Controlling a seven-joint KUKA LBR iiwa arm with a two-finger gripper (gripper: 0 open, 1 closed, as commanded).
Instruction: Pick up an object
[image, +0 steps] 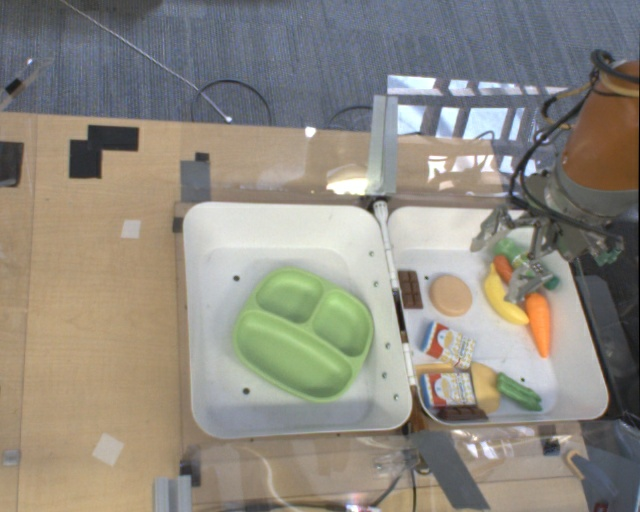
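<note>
A green divided plate (303, 332) is lying in the left bin (215, 400), slightly turned, with its three hollows facing up and a bare white floor all round it. Across the shared rim, the right bin (590, 395) is holding all the small things. A dark chocolate bar (408, 289) is lying along its left wall, and just right of that a round tan cookie (451, 295) is sitting flat. Below them a small carton (446, 344) with blue and red print is lying tilted, and a second small carton (451, 386) is lying near the front wall, touching a tan pear-shaped piece (485, 385). A green pepper-like piece (519, 392) is resting just right of that. Further back, a yellow banana (503, 299) is lying at a slant, with an orange carrot (540, 323) just beside it on the right, pointing toward the front. A small red-orange piece (502, 268) and something green (517, 249) are crowding the banana's upper end. The gripper (528, 272) is hanging over this cluster, its metal fingers (519, 287) reaching down beside the banana and the carrot top; whether they are released or clenched cannot be told here, and nothing is plainly seen between them. The grey arm with its orange band (605, 130) is reaching in from the right, with black cables looping beside it.
</note>
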